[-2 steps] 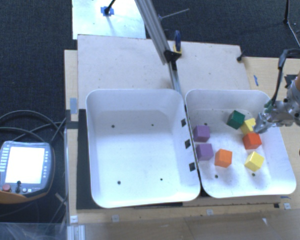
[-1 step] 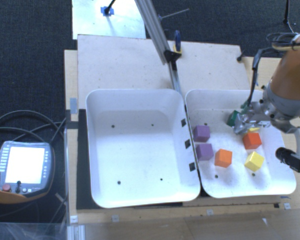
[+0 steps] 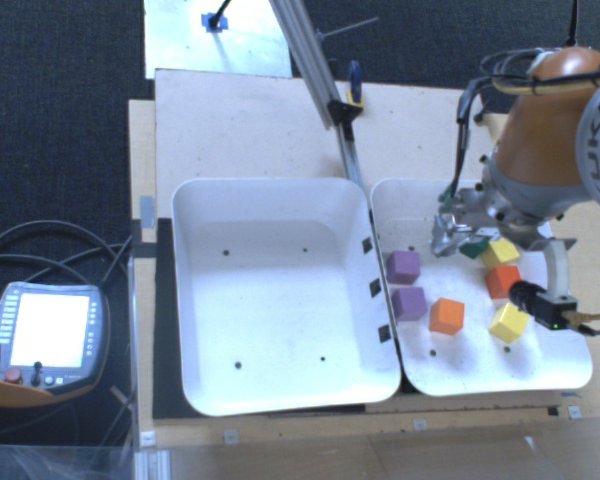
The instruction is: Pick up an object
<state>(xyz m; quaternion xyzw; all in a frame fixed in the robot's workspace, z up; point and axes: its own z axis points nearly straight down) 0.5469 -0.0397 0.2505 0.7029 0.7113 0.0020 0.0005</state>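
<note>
Nearest the camera, along the bench's front edge, sit two shallow white bins: the left bin [image 3: 270, 298] and the right bin [image 3: 565, 373], which carries a scatter of small blocks. Their plastic looks smooth and slightly glossy, with rounded corners and a few dark dots on the floor.

Taking the right bin's middle as the clock centre, two purple cubes [image 3: 403, 265] [image 3: 409, 302] lie at about nine o'clock near the dividing wall, an orange cube [image 3: 447, 315] at about seven, a yellow cube [image 3: 509, 322] at five, a red-orange block [image 3: 502, 280] near the centre, and another yellow block [image 3: 500, 252] with a dark green piece [image 3: 473, 249] at about twelve to one.

All the blocks look like light, stiff foam or wood, matte, with flat faces. My judgement is that any would be easy to lift by pinching two opposite flat sides; the orange cube stands clear of its neighbours, so it seems the simplest target.

Above the green piece, the gripper [image 3: 448, 236] hangs at roughly eleven o'clock. Whether it grips anything, I cannot tell.

At the far left, off the bench, rests a teach pendant [image 3: 42, 343].
</note>
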